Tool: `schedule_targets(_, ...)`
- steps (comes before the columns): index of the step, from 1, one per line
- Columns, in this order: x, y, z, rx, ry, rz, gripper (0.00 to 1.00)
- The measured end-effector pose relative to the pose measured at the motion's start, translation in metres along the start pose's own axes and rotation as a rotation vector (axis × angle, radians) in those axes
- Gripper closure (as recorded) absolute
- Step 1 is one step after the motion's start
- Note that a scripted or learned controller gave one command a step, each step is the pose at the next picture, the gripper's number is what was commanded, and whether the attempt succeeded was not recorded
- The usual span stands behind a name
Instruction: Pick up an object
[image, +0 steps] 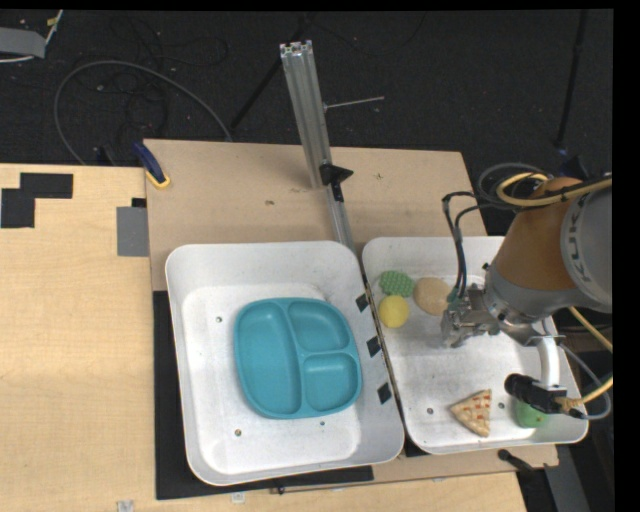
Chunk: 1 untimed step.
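In the right bin (430, 400) lie a green ridged object (396, 283), a yellow ball (393, 312), a tan rounded object (432, 295), a pizza slice (473, 411) and a green item (527, 413) at the right corner. My gripper (460, 331) hangs low over the middle of this bin, just right of and below the tan object. Nothing shows between its fingers.
The left bin (200, 270) holds a teal divided tray (297, 355). A metal post (310, 115) rises behind the bins. Black clips (372, 345) sit along the seam between the bins. Cables (470, 215) loop around the arm at the right.
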<state>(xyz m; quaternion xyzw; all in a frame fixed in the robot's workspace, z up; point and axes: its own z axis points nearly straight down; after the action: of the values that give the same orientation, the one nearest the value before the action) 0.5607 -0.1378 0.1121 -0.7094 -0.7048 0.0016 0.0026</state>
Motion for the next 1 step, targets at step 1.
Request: schedule_targets(1, -0.0046, 0.0049, -0.0438, -0.007, -0.002, -0.003, 1.00)
